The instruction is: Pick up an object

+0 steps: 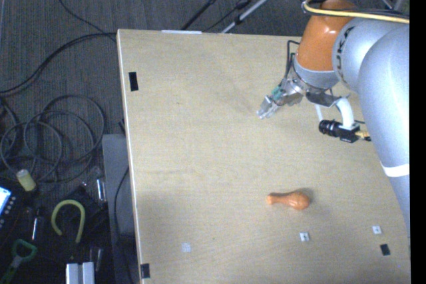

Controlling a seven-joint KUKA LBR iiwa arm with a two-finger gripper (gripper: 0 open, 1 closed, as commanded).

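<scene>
In the camera view, the gripper (268, 108) hung over the pale bench (200, 143), well apart from the orange pear-shaped object (290, 199), which lay on its side on the bench nearer the camera than the gripper and a little to its right. Whether its fingers stood open or closed could not be told, though nothing showed between them. To do the pick well, it would likely need to come over the object's fat end, turn the fingers across its narrow width, and descend squarely before closing.
</scene>
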